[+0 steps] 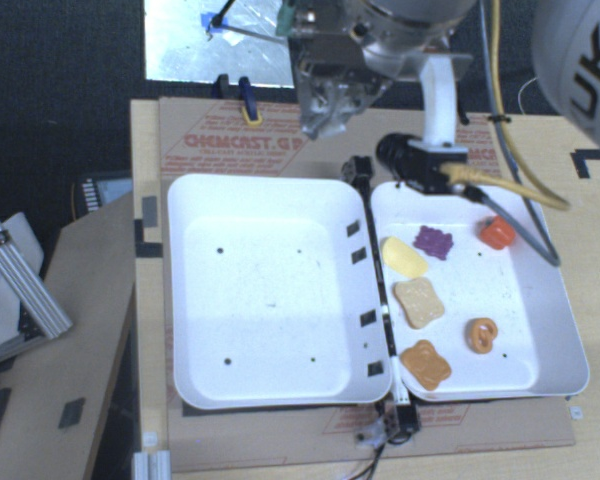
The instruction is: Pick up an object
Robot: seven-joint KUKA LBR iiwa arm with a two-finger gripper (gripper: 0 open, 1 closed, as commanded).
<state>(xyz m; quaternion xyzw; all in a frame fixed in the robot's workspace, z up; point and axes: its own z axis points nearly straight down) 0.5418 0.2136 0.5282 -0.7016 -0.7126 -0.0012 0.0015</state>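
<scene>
The gripper [325, 118] hangs high at the top of the view, over the brown board [240, 140] behind the two bins. It looks blurry, and I cannot tell how it is set. Nothing can be seen in it.

Below the gripper and to its left sits the left bin [195, 203], white and shallow. Below the gripper and to its right sits the right bin [550, 298] — this one has all the small things in it. The two bins touch along a middle edge with black clips.

In the right bin, the yellow piece [404, 257] is the closest thing to the gripper, just beside the middle edge. Next to it, a bit further right, is the purple piece [434, 241]. Further right again, near the bin's back corner, is the orange-red piece [497, 233]. Lower down, further from the gripper, lies the tan bread slice [419, 302]. Below that, at the near edge of the bin, is the brown piece [425, 364]. The orange ring [482, 334] lies to the right of the bread slice, well apart from the gripper.

A yellow hose [510, 190] and a grey cable [525, 230] run from a black part [410, 156] just right of the gripper — they cross the back corner of the right bin.
</scene>
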